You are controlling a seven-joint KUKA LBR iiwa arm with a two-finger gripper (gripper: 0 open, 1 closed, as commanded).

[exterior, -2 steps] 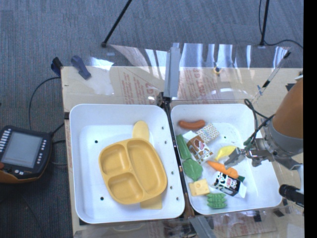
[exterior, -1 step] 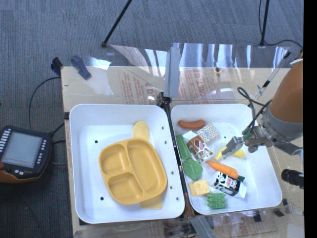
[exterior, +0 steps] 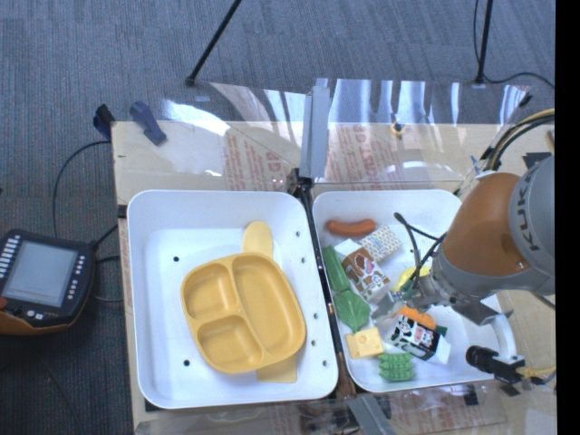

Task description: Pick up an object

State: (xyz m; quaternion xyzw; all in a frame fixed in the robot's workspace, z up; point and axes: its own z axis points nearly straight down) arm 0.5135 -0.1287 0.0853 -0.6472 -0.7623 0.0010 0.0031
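The right bin [exterior: 444, 202] holds several small items: a red-brown sausage [exterior: 351, 227], a checkered packet [exterior: 381, 241], a brown packet [exterior: 365, 271], green leafy pieces [exterior: 350, 302], a yellow cheese slice [exterior: 365, 343], a ridged green piece [exterior: 394, 366] and a black-and-white carton with an orange top [exterior: 417, 333]. My gripper [exterior: 401, 297] is low in this bin, between the brown packet and the carton, with its tip hidden among the items. The orange band of the arm [exterior: 485, 234] hangs over the bin's right side. A bit of yellow [exterior: 420, 273] peeks out by the wrist.
The left bin [exterior: 149, 243] holds a yellow divided tray [exterior: 243, 312] lying over a flat yellow piece [exterior: 258, 237]. A raised rim [exterior: 317, 270] separates the two bins. A clear panel [exterior: 381, 116] stands behind them, and a pendant [exterior: 41, 279] lies on the floor at left.
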